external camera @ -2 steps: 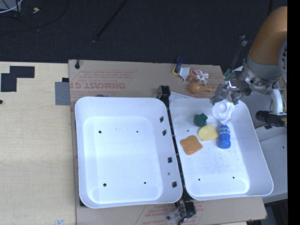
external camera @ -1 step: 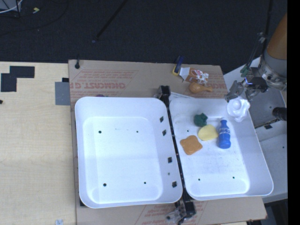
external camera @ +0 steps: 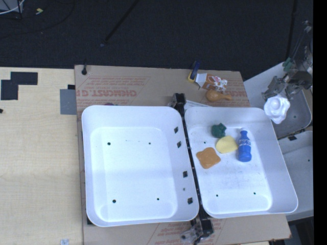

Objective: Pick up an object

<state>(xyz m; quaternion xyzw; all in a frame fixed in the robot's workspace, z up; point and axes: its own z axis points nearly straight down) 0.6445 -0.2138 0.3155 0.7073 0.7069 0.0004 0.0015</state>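
Four small objects lie grouped in the upper half of the right bin (external camera: 278, 198). A dark green lump (external camera: 218, 130) sits farthest back. In front of it rests a pale yellow rounded piece (external camera: 226, 145). Touching the yellow piece's right side is a blue bottle (external camera: 244, 146), lying with its cap toward the back. A flat orange piece (external camera: 208, 157) lies to the left of the yellow one, near the divider between the bins.
The left bin (external camera: 94, 188) stands beside the right one on a cardboard sheet (external camera: 127, 88). Behind the right bin, an orange-brown toy (external camera: 217, 95) and a small blue-yellow item (external camera: 193, 72) lie on the cardboard. A white lump (external camera: 277, 108) and metal fixtures (external camera: 288, 83) stand at the far right.
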